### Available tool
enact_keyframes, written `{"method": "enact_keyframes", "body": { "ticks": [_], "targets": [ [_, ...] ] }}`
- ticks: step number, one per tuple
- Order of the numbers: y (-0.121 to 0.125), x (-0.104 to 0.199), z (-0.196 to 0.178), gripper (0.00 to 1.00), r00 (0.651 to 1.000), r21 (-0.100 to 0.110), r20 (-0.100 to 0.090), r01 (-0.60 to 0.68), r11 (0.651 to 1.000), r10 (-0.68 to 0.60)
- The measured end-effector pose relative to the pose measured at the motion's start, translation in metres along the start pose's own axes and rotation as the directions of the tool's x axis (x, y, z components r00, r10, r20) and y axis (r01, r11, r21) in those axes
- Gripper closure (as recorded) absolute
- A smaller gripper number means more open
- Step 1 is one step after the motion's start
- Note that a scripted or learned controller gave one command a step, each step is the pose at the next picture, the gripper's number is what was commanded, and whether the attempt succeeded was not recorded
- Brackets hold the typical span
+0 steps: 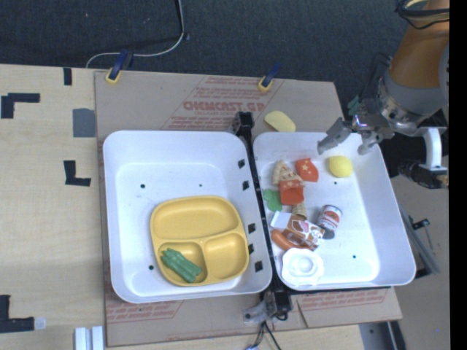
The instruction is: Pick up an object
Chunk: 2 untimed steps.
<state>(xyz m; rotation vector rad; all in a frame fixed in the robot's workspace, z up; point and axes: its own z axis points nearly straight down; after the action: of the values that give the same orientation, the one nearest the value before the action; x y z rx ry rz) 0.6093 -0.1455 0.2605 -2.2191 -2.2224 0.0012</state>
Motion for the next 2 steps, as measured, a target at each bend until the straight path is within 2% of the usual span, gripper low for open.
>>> {"method": "enact_keyframes", "body": {
  "ticks": [1,2],
  "targets": [
    [0.0,0.035,0.164,0.0,1.0,-0.004,0.0,0.0,1.0,0.0],
    [-0.014,0.044,0.174,0.0,1.0,-0.007,0.003,-0.003,1.0,0.003]
  ]
}}
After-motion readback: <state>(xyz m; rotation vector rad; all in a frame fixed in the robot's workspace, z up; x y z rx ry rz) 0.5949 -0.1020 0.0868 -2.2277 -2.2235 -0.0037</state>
